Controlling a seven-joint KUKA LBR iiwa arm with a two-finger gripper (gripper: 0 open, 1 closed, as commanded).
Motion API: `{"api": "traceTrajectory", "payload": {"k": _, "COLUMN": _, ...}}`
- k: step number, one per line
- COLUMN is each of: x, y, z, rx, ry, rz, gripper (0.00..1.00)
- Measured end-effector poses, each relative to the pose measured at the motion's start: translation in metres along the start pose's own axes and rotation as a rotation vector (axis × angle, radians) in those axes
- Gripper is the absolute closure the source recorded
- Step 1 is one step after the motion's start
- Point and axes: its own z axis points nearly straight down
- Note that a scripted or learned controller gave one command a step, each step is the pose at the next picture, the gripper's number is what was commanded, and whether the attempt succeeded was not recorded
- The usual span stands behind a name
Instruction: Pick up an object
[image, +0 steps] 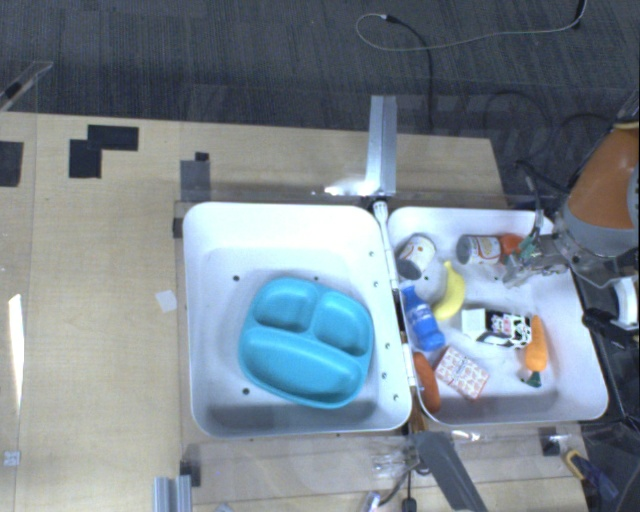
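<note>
- Pincer (524, 258) is seen at the upper right of the right-hand shallow white bin (590, 400), reached in from the frame's right by the grey arm with the orange band (610, 195).
- Whether the pincer is released or clenched cannot be told; nothing is seen to be grasped.
- A small metal can with a red label (480, 248) is lain on its side just to the left of the pincer, its long axis running left to right; touching or merely close cannot be settled.
- This can is judged the nearest candidate, so a short shift leftward would be called for.
- Further down and left are found a yellow banana (453, 292), a blue plastic bottle (422, 322) and an orange carrot (537, 350).
- A blue sectioned plate (305, 340) is held by the left-hand white bin (210, 400) on the desk (90, 320), well apart.
</note>
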Motion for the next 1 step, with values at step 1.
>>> {"api": "traceTrajectory", "payload": {"k": 1, "x": 0.0242, "y": -0.0181, "z": -0.1118, "rx": 0.007, "ry": 0.002, "rz": 0.0, "gripper": 1.0}}
